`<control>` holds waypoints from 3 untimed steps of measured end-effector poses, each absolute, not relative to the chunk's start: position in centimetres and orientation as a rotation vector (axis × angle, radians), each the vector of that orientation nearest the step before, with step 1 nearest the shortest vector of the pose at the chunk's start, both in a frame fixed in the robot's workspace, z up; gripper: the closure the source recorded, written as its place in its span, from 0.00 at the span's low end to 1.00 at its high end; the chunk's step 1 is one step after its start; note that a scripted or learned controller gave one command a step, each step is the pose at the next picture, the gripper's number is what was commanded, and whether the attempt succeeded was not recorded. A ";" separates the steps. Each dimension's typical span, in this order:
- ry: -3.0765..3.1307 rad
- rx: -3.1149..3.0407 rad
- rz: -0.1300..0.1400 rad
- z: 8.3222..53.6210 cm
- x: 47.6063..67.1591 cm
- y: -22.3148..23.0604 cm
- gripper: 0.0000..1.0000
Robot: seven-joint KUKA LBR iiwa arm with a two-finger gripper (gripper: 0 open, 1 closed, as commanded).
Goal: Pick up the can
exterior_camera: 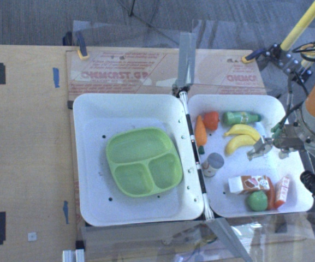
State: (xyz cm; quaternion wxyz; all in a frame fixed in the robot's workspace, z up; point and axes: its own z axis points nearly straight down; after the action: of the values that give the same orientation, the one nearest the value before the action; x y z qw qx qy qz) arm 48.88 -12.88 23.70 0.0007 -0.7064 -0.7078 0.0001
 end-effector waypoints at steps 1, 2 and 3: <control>-2.132 -2.318 -0.008 12.1 48.6 -10.6 0.00; -1.985 -2.437 -0.018 9.0 48.4 -16.5 0.00; -1.986 -2.451 -0.013 10.0 48.4 -17.0 1.00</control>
State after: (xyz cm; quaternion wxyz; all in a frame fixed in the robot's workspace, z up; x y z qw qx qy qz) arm 48.36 -16.96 10.00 -0.0065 -0.7770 -0.6295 -0.0041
